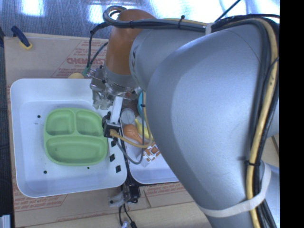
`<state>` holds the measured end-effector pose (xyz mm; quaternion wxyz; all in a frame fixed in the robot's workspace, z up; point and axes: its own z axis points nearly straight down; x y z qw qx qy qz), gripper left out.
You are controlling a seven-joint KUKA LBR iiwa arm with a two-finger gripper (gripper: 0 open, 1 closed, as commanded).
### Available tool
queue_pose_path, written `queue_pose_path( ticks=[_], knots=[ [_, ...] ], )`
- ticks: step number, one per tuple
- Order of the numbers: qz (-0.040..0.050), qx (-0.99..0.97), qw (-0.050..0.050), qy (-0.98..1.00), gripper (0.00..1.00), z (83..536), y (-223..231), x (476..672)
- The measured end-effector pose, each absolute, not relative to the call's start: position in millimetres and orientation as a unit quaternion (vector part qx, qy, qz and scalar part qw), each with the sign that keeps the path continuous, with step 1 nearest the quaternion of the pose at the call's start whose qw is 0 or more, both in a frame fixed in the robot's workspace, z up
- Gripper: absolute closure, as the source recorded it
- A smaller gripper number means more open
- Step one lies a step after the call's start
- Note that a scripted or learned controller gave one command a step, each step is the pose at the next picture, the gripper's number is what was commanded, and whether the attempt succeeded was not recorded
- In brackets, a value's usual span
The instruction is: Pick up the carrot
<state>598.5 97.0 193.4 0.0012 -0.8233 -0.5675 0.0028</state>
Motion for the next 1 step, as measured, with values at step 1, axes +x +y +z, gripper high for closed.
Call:
queue_pose_path(
  ticks=[1],
  knots=[
    [0.0046, -0.823, 0.003, -0.568, 0.00, 191.4, 97.4, 597.4]
  ],
)
